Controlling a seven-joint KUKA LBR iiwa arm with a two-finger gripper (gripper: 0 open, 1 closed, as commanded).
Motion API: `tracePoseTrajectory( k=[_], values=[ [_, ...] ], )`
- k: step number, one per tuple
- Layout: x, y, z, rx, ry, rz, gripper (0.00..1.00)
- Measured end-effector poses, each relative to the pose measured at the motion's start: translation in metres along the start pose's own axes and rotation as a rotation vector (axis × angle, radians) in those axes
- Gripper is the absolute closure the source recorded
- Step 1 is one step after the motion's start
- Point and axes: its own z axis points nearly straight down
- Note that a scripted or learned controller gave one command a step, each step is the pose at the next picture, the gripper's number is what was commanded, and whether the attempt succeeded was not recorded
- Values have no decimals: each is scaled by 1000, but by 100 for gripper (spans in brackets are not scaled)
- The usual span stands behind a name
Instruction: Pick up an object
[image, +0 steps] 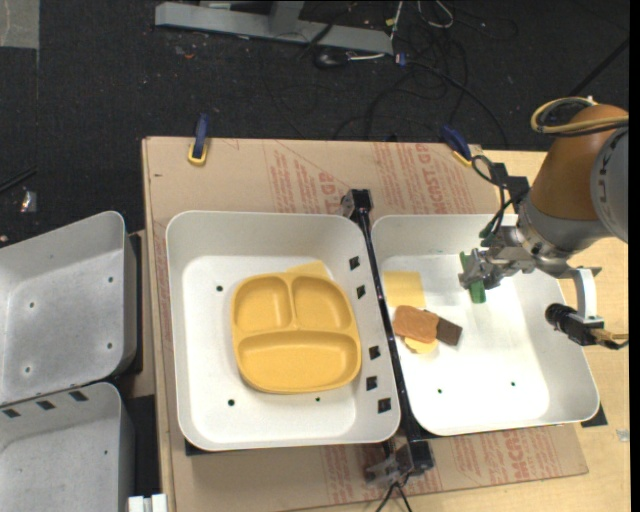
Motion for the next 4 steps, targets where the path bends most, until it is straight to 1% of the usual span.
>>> tracePoseTrajectory(
  k=[1, 2, 3, 4],
  values=[
    [-2, 4, -64, -3, -1, -2, 100],
    [-6, 9, -109, -3, -1, -2, 100],
    [54, -7, -103, 6, 3, -7, 100],
    [98, -21, -97, 6, 2, -6, 100]
  ],
)
